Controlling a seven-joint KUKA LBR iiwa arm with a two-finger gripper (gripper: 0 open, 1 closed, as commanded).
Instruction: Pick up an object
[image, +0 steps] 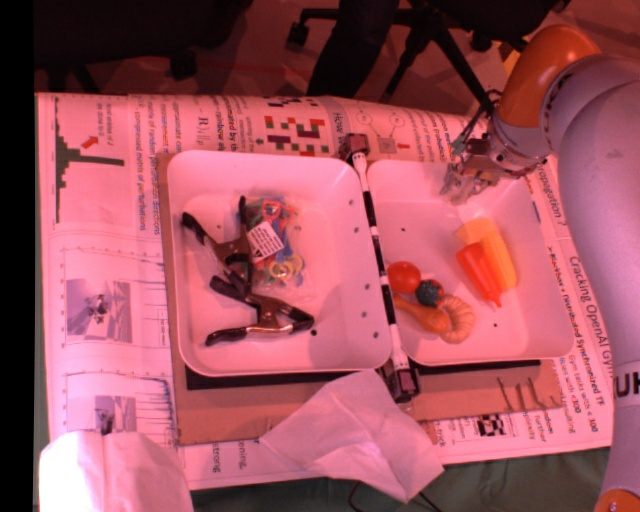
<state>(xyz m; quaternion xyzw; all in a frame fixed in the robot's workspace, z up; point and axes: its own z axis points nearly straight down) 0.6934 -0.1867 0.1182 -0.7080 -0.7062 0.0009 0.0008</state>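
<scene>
- my claw (462, 183) is hovering over the right bin (535, 335), at roughly one o'clock within it, near the far rim; whether it is open or closed i cannot tell, and nothing is showing in its grip.
- my arm (590, 110) is reaching in from three o'clock, its orange band sitting just above the wrist.
- an orange-and-yellow toy (487, 260) is lying at the right bin's centre, toward five o'clock of my claw and apart from it.
- a red ball (404, 276), a small dark ball (430, 292) and a curled orange piece (449, 318) are clustering at the bin's seven o'clock, touching one another.
- the left bin (335, 335) is holding dark pliers-like tools (248, 300) beside a clear bag of coloured rings (280, 240).
- a white tissue (350, 430) is lying on the bench at six o'clock.
</scene>
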